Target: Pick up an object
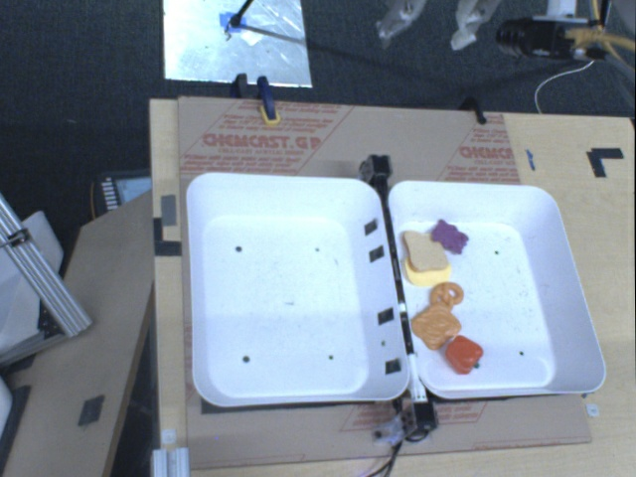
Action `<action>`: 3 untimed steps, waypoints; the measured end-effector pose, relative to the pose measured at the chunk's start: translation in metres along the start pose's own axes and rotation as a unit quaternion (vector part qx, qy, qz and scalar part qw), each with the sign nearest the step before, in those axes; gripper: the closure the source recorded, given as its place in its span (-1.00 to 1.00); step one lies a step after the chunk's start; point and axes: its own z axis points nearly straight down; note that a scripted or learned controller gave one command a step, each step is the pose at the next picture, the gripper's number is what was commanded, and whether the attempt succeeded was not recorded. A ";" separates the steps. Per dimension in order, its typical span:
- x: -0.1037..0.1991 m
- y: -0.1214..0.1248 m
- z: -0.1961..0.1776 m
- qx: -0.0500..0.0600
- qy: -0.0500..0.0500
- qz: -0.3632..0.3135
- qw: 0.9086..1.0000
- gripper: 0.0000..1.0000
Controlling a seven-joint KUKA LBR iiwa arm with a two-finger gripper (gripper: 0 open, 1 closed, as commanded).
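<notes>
The gripper (432,23) hangs high at the top of the view, well behind the bins, its two pale fingers (397,18) spread apart with nothing between them. In the right bin (542,266) lie small toy foods along its left side: a purple piece (449,236), a tan and yellow sandwich slice (426,258), an orange pretzel (447,293), an orange-brown piece (433,324) and a red piece (464,354).
The left bin (283,286) stands beside the right one, joined by black clips (378,256) along the divide. Both rest on a cardboard sheet (338,137) on the bench. A shiny metal plate (237,26) lies on the floor behind. An aluminium frame (40,276) stands at left.
</notes>
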 end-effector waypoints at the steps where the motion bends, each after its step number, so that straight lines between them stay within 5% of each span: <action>1: 0.105 0.001 -0.006 0.000 0.000 0.003 1.000 -1.00; 2: 0.137 0.001 0.248 0.009 -0.005 0.008 1.000 -1.00; 3: 0.114 -0.005 0.277 0.002 -0.003 0.011 1.000 -1.00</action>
